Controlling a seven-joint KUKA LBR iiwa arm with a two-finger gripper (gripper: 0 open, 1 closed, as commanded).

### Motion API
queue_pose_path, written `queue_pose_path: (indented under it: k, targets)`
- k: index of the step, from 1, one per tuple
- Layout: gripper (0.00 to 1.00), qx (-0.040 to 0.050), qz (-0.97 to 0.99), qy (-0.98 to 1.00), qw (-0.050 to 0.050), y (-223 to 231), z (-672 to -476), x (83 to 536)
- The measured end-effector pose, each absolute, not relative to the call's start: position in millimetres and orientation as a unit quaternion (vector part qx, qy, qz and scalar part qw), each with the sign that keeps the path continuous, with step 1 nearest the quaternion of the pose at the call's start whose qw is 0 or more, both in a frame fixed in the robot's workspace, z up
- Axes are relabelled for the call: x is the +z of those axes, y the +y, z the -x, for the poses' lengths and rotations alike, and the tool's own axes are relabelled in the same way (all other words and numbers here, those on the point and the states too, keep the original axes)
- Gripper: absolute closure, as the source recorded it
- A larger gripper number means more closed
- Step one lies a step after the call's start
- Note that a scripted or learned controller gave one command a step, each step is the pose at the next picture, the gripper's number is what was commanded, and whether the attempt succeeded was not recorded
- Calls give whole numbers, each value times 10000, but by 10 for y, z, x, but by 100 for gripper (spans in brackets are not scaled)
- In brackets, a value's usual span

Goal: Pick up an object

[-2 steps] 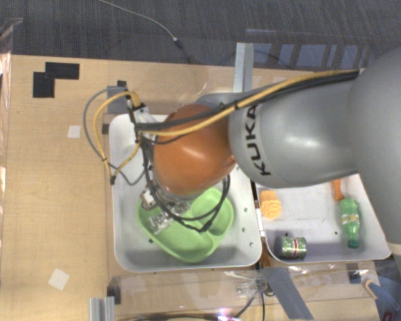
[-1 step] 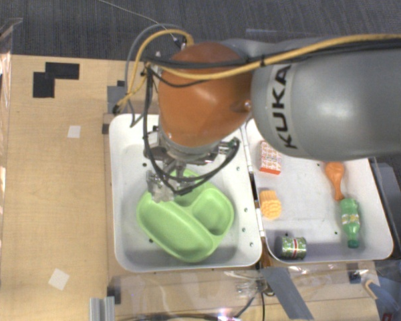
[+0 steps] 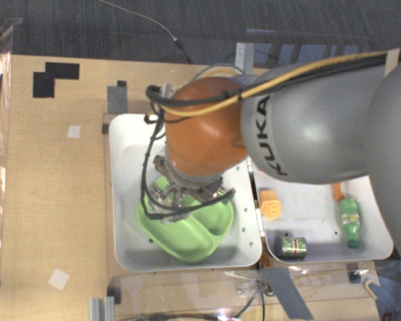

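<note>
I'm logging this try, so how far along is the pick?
Done: the arm has reached over the left bin and the gripper sits low, right at the green divided dish. In hand: nothing I can confirm; the wrist hides the grasp. Left: secure the dish and lift it, since it looks to rest on the bin floor. The orange piece, can and green bottle lie untouched in the right bin.

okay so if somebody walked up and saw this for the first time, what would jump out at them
The big grey arm with its orange band reaches in from the right, and its gripper is down over a bright green dish in the left bin. The right bin holds an orange piece, a small can and a green bottle.
</note>
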State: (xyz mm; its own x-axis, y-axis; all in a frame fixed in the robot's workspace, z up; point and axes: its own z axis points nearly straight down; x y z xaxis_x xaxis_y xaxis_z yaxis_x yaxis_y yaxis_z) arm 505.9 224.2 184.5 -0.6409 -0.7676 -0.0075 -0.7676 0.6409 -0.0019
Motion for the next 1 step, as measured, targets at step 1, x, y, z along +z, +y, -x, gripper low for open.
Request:
queue_pose_path:
  k: [1]
  targets:
    - [100, 11, 3519, 9360, 34, 2298, -4941, 1841]
